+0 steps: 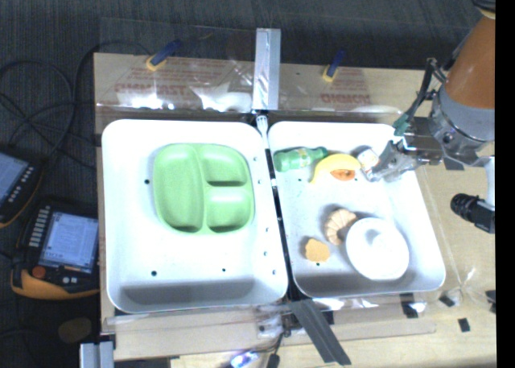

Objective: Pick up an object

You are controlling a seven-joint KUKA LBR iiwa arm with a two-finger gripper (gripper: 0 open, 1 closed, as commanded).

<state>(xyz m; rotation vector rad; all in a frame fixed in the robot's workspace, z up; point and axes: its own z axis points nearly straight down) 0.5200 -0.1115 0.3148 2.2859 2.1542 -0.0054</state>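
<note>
A yellow fruit-shaped toy (336,168) is lying near the far wall of the right bin (430,233) as the gripper (385,167) is hovering just beside it, approaching; finger spread cannot be told. Descending onto the toy appears next.

One fixed camera looks down at a slant from above the table's (451,84) front edge, far enough to take in both bins (121,197) and floor (48,20) beyond.
</note>
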